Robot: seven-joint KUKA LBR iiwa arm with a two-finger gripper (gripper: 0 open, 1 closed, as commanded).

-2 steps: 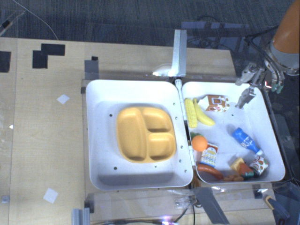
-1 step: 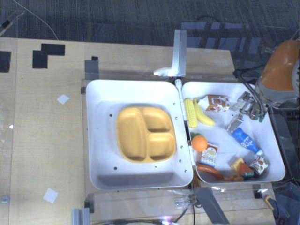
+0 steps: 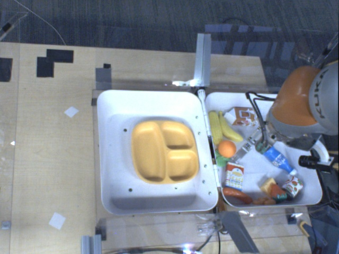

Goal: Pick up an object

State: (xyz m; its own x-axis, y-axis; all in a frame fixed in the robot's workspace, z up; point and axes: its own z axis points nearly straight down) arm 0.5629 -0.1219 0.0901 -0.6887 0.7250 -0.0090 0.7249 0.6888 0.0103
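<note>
You see the arm reaching in from three o'clock, its orange band above the right bin. The gripper sits low over the middle of that bin, pointing toward nine o'clock. Whether it is apart or together you cannot tell; the tip is small and blurred against the white floor.

Nothing shows between its tips. Just beside the gripper at about eight o'clock lies the orange ball, close enough that it may be touching, though the view is too poor to be sure. At ten o'clock from the gripper are the yellow corn cob and a yellow banana-like piece. At twelve o'clock lies a small brown-and-white carton. At four o'clock lies the blue bottle, and at six o'clock a red-and-white box. Along the bin's six o'clock edge lie a red sausage-like piece and a few small packets.

The left bin holds a yellow divided tray, well apart from the gripper at nine o'clock.
</note>
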